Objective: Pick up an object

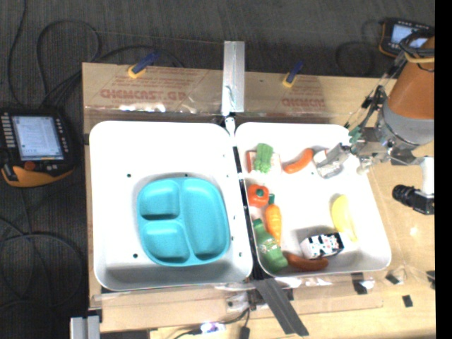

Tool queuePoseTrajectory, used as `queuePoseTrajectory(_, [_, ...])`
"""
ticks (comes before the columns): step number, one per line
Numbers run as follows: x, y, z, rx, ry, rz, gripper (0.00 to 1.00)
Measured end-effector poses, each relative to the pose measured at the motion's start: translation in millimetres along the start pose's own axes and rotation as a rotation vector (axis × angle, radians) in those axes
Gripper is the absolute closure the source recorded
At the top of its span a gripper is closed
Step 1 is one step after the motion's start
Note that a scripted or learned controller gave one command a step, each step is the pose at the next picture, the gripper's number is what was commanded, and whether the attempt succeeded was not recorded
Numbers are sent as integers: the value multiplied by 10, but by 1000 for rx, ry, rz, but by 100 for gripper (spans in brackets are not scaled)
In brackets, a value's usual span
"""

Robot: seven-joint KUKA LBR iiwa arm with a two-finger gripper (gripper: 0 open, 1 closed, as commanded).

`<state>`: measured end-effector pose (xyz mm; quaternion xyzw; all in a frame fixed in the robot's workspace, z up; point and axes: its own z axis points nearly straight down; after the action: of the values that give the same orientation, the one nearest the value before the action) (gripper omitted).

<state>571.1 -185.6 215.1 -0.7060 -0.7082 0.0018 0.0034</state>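
In the right-hand bin, near its upper right corner, the gripper hangs low over the white floor, reaching in from the arm at the right edge of the bench. Whether it is spread or pressed together cannot be told from this slanted view, and nothing can be seen caught in it. Just to its left lies an orange sausage-shaped toy, close to the gripper, though contact cannot be judged. Further left, against the bin's upper left part, sits a green ridged toy. Down the left wall runs a small cluster: a red-and-orange piece, a carrot below it, and a green vegetable reaching toward the lower corner. A yellow banana-like piece lies alone on the right side, well apart from the cluster. Near the front wall a black-and-white block rests beside a dark red sausage shape. The left bin holds a turquoise divided plate (three compartments, lying flat).
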Motion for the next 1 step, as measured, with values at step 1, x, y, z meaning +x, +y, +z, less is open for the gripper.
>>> queuePoseTrajectory(1, [-344, -73, -829, -2, -3, 9, 0])
